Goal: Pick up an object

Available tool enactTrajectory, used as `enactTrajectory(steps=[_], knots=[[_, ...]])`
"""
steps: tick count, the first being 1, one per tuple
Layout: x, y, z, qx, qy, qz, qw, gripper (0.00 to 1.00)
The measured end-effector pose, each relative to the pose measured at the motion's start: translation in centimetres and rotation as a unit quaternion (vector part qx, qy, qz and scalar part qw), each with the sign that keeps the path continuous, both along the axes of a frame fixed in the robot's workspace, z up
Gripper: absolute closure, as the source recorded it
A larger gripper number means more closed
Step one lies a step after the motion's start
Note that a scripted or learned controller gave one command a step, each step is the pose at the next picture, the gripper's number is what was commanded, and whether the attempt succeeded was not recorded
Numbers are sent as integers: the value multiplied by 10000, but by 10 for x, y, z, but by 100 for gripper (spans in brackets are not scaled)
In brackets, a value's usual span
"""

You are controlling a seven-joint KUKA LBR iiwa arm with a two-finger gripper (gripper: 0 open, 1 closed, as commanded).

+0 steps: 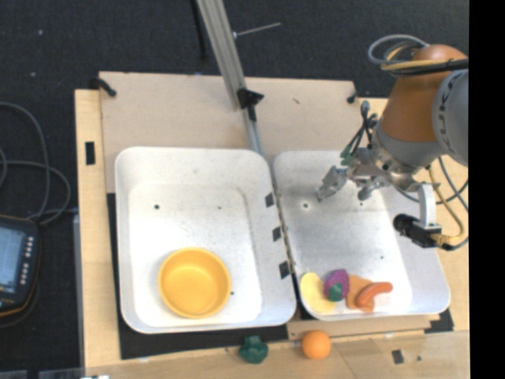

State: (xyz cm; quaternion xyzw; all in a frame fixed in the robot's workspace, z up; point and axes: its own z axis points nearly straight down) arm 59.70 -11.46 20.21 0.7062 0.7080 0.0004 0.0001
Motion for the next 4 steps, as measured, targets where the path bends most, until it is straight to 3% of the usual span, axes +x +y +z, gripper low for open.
enactTrajectory(steps=[1, 3, 4], knots=[[0, 0, 0, 2, -3, -3, 10000, 0], [7, -1, -100, -11, 23, -16, 10000, 0], [9, -2, -86, -6, -11, -38, 10000, 100]])
